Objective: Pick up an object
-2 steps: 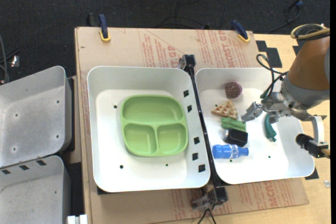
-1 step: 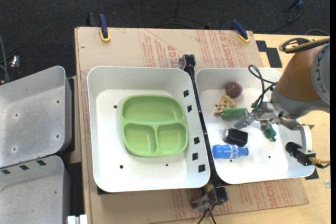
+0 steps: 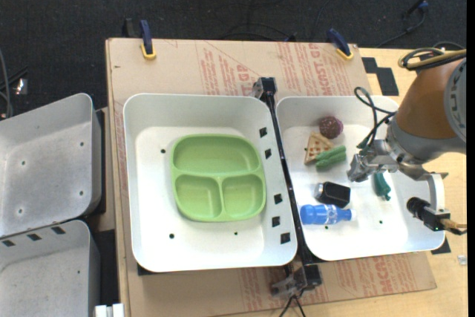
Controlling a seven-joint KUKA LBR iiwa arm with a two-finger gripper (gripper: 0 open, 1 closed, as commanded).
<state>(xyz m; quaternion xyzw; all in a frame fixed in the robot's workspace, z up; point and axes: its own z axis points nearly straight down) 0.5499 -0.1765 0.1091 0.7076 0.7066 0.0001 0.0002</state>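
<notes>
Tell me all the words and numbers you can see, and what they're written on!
Brown cardboard sheet under the two bins: red printed lettering runs across its back edge, upside down from this camera, too blurred to read for sure.
Same cardboard, front right edge: more red lettering, also too blurred to read.
Small blue plastic bottle in the right white bin: no label I can read.
Green divided plastic tray: no writing.
</notes>
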